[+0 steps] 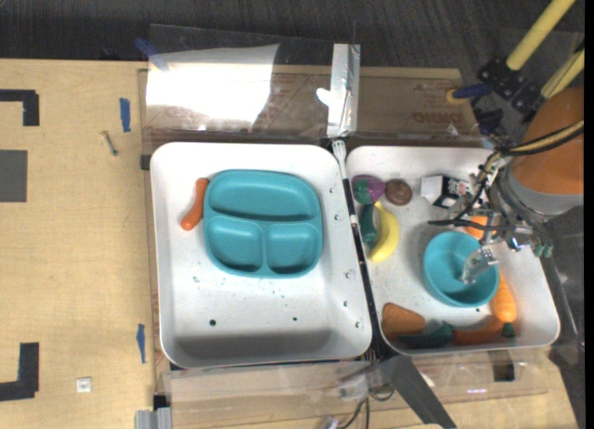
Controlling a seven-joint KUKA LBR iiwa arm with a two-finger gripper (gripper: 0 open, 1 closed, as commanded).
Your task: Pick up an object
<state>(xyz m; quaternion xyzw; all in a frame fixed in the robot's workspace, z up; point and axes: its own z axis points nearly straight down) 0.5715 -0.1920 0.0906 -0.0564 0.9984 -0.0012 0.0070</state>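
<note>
**Two bins, one reach into the right-hand one**

Two white bins sit side by side on the worktop [65, 232]. The left bin [176, 325] holds a teal divided tray [262, 223] with an orange carrot [194, 204] lying against its left edge. The right bin [408, 158] is the crowded one, and the arm [557, 153] reaches into it from the right.

The biggest thing in the right bin is a teal bowl [445, 274]. The end effector [478, 265] hangs over the bowl's right side, low enough to be at or inside the rim. Whether it is released or clenched I cannot tell; cables and glare hide it, and nothing can be seen grasped.

Smaller items ring the bowl: a yellow banana [385, 237] by the divider, an orange piece [402, 318] at the near left, a second carrot [504, 302] just right of the bowl, a purple item [367, 188] and a brown ball [399, 192] at the far side.

This looks like the approach or grasp step, with the bowl the likely target. The next move calls for closing on the bowl's wall with one finger on each side of it, then lifting straight up so that the second carrot is not knocked.
</note>
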